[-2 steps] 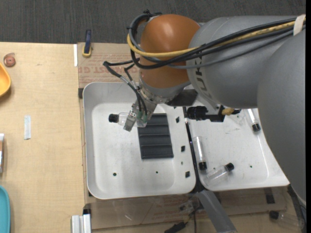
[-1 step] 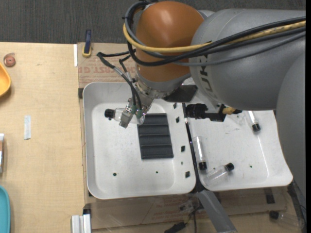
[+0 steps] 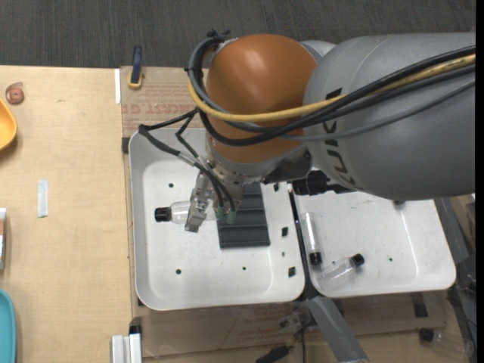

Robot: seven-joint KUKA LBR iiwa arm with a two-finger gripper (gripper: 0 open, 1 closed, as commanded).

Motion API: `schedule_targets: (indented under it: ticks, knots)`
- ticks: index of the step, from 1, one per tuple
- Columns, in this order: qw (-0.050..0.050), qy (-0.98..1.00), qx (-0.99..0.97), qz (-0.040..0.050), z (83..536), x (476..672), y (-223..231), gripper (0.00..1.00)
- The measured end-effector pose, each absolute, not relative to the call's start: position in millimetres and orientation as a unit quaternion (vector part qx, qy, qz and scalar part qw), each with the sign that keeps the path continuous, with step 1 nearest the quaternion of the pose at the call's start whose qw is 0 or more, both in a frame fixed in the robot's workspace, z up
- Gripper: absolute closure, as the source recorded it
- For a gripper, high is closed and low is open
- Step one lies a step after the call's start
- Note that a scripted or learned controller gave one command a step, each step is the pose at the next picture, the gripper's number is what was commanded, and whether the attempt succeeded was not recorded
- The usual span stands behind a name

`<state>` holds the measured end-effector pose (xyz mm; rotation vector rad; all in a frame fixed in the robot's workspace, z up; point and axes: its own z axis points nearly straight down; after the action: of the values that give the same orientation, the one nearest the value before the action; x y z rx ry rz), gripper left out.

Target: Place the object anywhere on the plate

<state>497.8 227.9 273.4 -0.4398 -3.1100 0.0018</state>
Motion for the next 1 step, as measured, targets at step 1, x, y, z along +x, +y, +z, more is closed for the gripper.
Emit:
schedule_targets:
  ticks: [1]
  knots:
    - [0.0,-0.994,-0.111,0.0005,277.5,545.0,227.7,1.0]
